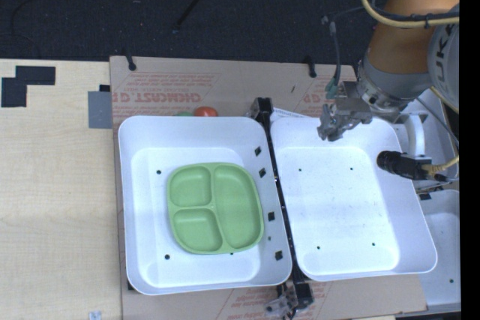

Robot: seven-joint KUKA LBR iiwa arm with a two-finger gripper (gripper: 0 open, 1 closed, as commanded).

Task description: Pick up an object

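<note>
- Worktop (52, 198): pale wood grain, flat and matt, with a sheet of brown printed cardboard (225, 86) laid over it beneath both bins.
- Arm (412, 11): rounded orange shell above grey metal, looped with a yellowish cable, reaching in over the far right corner of the right bin.
- Right bin (352, 213): shallow white plastic with rounded corners, floor smooth but finely speckled, a few small dark dots spaced across it.
- Left bin (124, 161): same white moulded plastic, joined to its neighbour along a black clipped seam (274, 183).
- Green divided plate (216, 207): the likely target, lying flat in the middle of the left bin; soft-cornered, smooth matt plastic, three shallow compartments parted by low ridges. Probably light and stiff, yet low-lying, so best taken by a rim or a ridge.
- Jaws: dark metal cluster hanging above the far edge of the right bin, well apart from the plate; nothing seen between them; too small and dark to tell whether spread or pressed together.
- Small red-orange rounded object (205, 112): glossy, peeping over the far wall of the left bin, outside it; too hidden to name.
- Step in hand, as a judgement: approach only, no grasp begun. Next move calls for travel leftward across the seam, then descent over a plate edge with enough opening to straddle it.
</note>
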